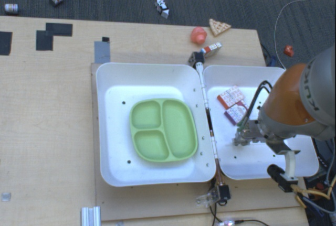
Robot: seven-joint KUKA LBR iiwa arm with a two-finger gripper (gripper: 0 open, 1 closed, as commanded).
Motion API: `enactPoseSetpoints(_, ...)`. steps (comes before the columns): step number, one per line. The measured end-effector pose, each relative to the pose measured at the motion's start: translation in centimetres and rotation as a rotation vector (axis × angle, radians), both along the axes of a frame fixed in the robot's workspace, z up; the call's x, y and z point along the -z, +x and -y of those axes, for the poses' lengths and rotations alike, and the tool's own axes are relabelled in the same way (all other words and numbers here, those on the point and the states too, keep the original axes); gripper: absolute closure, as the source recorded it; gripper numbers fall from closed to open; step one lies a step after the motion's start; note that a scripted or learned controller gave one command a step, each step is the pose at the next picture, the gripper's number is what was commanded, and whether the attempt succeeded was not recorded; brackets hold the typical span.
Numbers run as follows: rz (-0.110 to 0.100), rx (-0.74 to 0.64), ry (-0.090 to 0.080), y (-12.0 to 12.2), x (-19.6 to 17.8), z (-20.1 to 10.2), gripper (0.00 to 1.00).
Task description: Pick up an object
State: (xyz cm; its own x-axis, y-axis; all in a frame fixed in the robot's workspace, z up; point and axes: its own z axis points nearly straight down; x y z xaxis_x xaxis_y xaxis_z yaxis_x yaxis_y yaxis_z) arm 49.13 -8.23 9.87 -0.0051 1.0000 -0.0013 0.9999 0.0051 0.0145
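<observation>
A grey-and-orange robot arm reaches into the right-hand bin, its pincer low over the white floor; whether it is wide or narrow cannot be told from this angle, and nothing shows between its tips. The likeliest targets, a red-and-white packet and a purple packet, lie touching each other just beyond the pincer, toward the bin's far wall. A clean pick would likely call for centring over one packet before closing. A green divided plate sits in the left bin.
</observation>
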Motion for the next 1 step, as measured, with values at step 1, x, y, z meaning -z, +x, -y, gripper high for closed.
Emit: enactPoseSetpoints(1,0.000,0.000,0.000,-0.01,0.01,0.00,0.00)
